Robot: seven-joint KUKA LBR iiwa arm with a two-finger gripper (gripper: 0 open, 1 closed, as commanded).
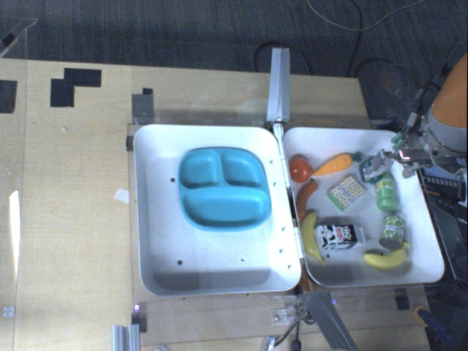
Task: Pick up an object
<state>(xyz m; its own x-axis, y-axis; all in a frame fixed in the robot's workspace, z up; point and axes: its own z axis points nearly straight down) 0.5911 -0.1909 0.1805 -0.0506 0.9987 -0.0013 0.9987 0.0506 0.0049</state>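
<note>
The right bin (431,232) holds several toy foods. A red tomato (300,169) and an orange carrot (333,164) lie at its back left, with a brown sausage (306,192) below them. A green patterned packet (346,191) sits mid-bin. A green bottle (386,194) and a green can (393,229) lie to the right. One yellow banana (311,238) lies at the left, a second banana (386,258) at the front, and a black-and-white carton (340,235) between them. My gripper (376,168) hangs over the bin's back right, just above the green bottle's far end.
The left bin (153,218) carries a blue divided plate (223,187). A metal post (278,86) stands behind the divide between the bins. The arm's orange band (450,101) reaches in at the right edge. Cables lie on the dark floor behind.
</note>
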